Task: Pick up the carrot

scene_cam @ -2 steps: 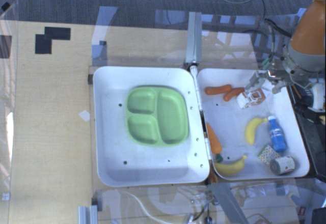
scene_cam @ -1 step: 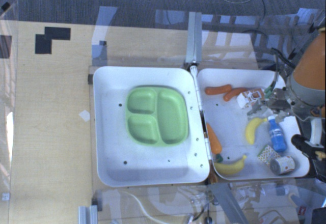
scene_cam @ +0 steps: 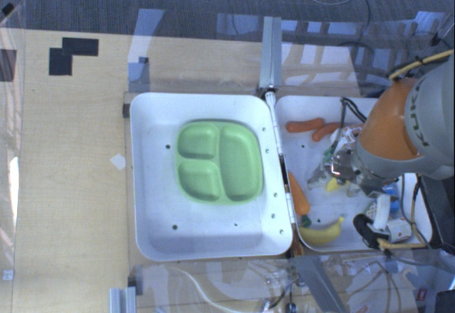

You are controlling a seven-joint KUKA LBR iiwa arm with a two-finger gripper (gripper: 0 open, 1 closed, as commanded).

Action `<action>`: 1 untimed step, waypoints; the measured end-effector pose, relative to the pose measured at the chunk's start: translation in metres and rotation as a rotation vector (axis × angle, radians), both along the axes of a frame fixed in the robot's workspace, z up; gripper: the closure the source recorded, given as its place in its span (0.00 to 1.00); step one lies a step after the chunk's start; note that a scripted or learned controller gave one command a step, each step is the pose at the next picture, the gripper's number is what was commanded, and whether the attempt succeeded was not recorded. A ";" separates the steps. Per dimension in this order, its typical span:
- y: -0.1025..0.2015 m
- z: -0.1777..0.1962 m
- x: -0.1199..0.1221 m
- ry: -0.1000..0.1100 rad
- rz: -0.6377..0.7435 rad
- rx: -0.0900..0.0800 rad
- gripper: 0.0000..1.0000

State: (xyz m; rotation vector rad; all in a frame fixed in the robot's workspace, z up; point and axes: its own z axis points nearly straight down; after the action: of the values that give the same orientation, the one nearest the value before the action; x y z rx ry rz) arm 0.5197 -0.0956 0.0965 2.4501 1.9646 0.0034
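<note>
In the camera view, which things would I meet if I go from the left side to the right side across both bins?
Left bin → green divided plate → carrot → banana → grey arm with its orange band.

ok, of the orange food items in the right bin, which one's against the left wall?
The carrot, lying along the left wall of the right bin just above the banana. The two sausages sit apart near the bin's far end.

arm (scene_cam: 416, 126) — enters from right, wrist bent down | end effector (scene_cam: 340, 166) — low, apparently pointing left
</note>
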 end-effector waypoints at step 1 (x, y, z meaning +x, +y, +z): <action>0.006 -0.005 -0.026 -0.022 0.061 -0.007 0.00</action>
State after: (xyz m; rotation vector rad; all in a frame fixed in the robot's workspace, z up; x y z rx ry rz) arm 0.4938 -0.0891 0.0913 2.3741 2.0261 0.0227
